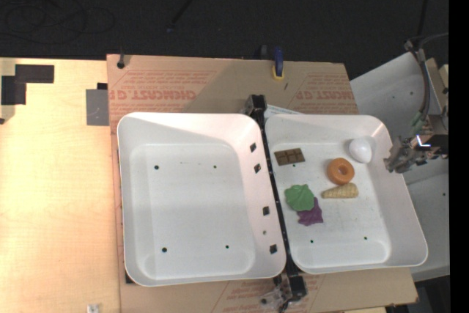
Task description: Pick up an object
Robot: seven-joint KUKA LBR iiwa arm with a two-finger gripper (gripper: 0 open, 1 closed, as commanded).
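Note:
The right bin [396,245] holds several small objects. A white ball [360,149] lies near its far right corner, with an orange ring [341,171] just in front of it. A pale yellow cone [341,192] rests below the ring. A brown chocolate bar [289,156] sits near the divider. A green leafy piece [299,197] overlaps a purple piece [311,215]. My gripper [403,156] is at the right edge of the view, just outside the right bin's rim and level with the white ball. Nothing shows in its grasp.
The left bin [139,157] stands beside the right one, joined by black clips along the middle [265,210]. Both rest on a cardboard sheet [220,88] on a wooden bench [51,194]. A grey panel [396,88] stands at the right.

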